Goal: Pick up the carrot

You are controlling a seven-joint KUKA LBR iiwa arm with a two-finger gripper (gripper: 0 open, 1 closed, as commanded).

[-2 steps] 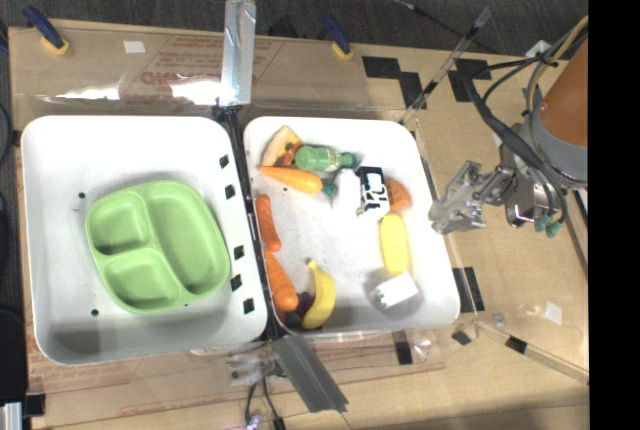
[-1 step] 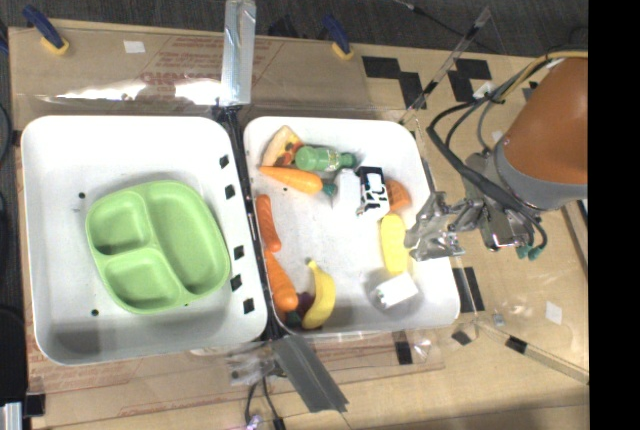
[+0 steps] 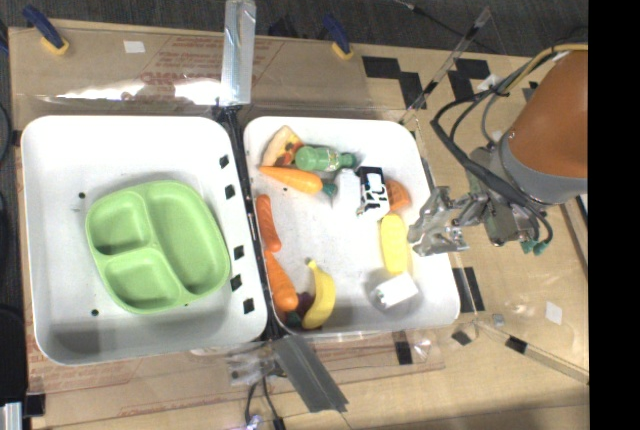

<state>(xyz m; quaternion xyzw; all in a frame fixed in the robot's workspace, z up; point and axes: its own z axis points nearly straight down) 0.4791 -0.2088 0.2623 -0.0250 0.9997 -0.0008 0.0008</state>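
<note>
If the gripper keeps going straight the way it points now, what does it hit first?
The gripper points leftward over the right bin's rim. First in that line looks to be the yellow block, not the carrot. Height is unclear from above, so it may pass over it.

Left bin [image 3: 40, 218]: green tray [image 3: 155, 243], three compartments. Right bin [image 3: 340, 303]: banana [image 3: 320, 296] at front edge, white block [image 3: 393, 292] front right, yellow piece [image 3: 394, 243] just behind it, green bottle [image 3: 320, 158] at back, pizza slice [image 3: 280, 143] back left. Blue clamps [image 3: 45, 30] on worktop [image 3: 520, 318] rear edge.
</note>
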